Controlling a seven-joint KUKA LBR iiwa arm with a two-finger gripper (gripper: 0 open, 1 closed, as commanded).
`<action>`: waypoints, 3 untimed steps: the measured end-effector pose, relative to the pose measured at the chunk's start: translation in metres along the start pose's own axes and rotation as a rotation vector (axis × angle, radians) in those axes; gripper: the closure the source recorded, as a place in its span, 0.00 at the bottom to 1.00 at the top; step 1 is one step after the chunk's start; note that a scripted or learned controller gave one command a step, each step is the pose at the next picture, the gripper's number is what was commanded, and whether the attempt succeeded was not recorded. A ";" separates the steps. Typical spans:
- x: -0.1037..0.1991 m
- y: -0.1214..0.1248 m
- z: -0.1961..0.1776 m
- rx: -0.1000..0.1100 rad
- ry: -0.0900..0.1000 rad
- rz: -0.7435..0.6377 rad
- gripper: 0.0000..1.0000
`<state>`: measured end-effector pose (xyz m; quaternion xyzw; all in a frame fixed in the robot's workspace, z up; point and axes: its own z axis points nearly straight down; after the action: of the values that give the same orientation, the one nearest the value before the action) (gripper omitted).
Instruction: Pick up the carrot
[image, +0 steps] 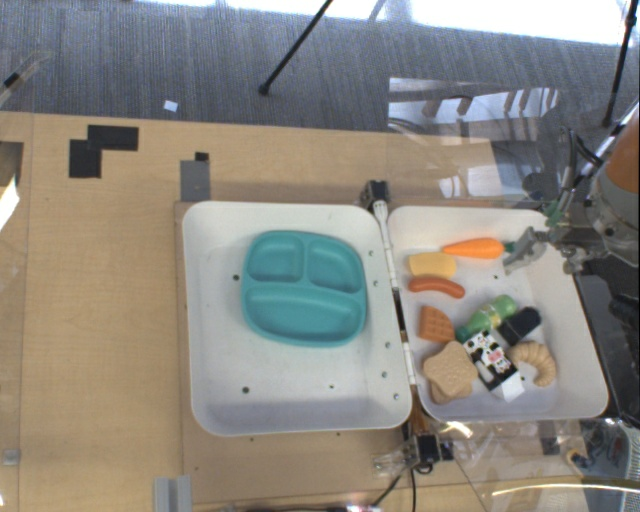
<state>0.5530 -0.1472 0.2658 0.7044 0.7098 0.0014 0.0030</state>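
The claw (524, 250) hovers open and empty just beside the carrot (473, 248). A sound grasp would straddle its thick middle, clear of the yellow piece (431, 265).

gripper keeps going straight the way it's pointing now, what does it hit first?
Most likely the carrot: the gripper points left along its length, at its green end. Height is unclear from this slanted view, so it could pass just above.
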 end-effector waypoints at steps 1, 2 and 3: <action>-0.034 0.062 0.175 -0.004 0.001 0.234 0.00; 0.010 0.113 0.181 0.023 -0.001 0.222 0.00; 0.010 0.113 0.170 0.030 0.002 0.220 1.00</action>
<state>0.6672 -0.1365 0.0968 0.7778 0.6284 -0.0083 -0.0084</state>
